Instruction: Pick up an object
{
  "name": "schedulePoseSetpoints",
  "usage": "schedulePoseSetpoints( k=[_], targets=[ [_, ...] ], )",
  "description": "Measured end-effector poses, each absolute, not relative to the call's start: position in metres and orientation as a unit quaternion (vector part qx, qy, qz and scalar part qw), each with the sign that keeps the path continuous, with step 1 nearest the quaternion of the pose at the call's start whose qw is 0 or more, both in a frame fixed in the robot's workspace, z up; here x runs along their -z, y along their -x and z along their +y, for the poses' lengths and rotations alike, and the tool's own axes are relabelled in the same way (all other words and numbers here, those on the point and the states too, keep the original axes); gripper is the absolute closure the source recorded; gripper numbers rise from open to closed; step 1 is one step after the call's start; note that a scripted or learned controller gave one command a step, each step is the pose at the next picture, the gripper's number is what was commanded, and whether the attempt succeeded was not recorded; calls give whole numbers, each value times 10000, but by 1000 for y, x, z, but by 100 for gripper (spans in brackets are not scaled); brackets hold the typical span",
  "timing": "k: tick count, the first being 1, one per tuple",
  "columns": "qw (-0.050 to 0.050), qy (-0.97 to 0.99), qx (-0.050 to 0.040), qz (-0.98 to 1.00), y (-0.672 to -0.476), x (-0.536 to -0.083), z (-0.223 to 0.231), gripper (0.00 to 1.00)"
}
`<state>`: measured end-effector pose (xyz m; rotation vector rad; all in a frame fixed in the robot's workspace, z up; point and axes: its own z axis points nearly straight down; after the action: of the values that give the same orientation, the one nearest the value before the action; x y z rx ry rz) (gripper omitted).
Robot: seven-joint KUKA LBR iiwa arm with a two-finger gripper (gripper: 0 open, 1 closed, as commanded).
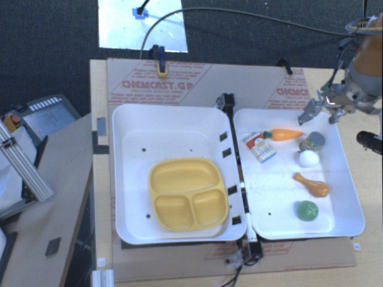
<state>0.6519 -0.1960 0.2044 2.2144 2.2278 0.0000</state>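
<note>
Above the right white bin's (353, 214) far rim, the claw (321, 112) hovers spread and empty; the orange plastic carrot (286, 134) lies just left-below, long axis running along that rim.

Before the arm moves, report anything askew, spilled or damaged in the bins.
Nothing stands out. The yellow tray lies flat in the left bin; the carrot, drumstick and green ball lie loose but intact in the right bin.
</note>
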Motion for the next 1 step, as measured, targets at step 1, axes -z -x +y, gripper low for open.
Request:
schedulePoseSetpoints(
  k=[1],
  targets=[
    [5, -7056, 2, 7086, -657, -160, -201, 0]
  ],
)
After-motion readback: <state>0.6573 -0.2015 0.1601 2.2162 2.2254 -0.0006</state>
